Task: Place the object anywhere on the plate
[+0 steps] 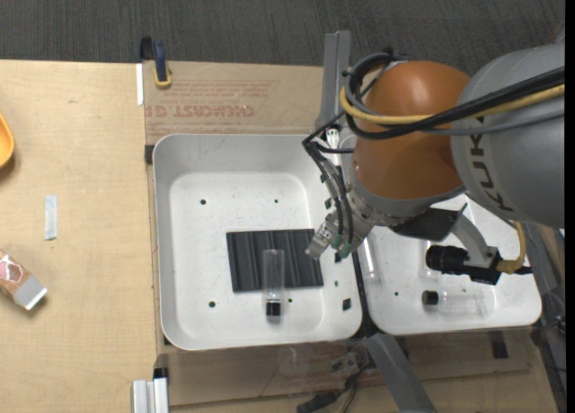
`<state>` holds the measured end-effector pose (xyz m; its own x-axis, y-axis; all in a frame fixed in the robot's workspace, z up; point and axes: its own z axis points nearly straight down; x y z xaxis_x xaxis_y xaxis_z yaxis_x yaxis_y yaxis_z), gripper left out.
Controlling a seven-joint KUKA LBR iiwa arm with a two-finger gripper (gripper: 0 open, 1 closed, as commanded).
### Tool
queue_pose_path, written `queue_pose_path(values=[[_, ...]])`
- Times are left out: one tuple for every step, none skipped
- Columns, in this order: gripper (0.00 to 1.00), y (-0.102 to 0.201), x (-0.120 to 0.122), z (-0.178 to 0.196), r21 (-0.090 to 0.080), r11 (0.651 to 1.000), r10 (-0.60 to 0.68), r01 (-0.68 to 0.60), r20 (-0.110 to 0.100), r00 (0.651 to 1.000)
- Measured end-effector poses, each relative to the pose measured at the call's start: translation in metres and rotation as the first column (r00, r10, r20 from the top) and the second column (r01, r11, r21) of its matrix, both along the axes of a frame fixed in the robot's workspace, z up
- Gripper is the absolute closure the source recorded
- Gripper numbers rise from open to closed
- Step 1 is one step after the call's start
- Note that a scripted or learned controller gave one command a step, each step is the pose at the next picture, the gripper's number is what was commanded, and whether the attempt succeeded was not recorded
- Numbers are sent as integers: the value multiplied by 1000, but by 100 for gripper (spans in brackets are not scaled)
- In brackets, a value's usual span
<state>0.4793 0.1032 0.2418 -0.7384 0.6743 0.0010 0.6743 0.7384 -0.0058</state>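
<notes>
"KUKA" lettering marks the arm (503,133); a clear tube (273,282) lies on the dark plate (247,259); jaws' state unclear.

Wood bench (81,133) w/ two white bins (180,312), cardboard sheet (234,101).

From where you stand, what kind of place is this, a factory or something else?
Probably a robotics lab test bench, not a factory: a grey and orange arm reaches over two shallow white bins, on a plywood bench with a clamp.
</notes>
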Motion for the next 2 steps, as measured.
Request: queue_pose_path(values=[[100,-29,-1,29,2,996,89,-89,6,996],[100,37,-2,-27,3,983,186,-186,3,983]])
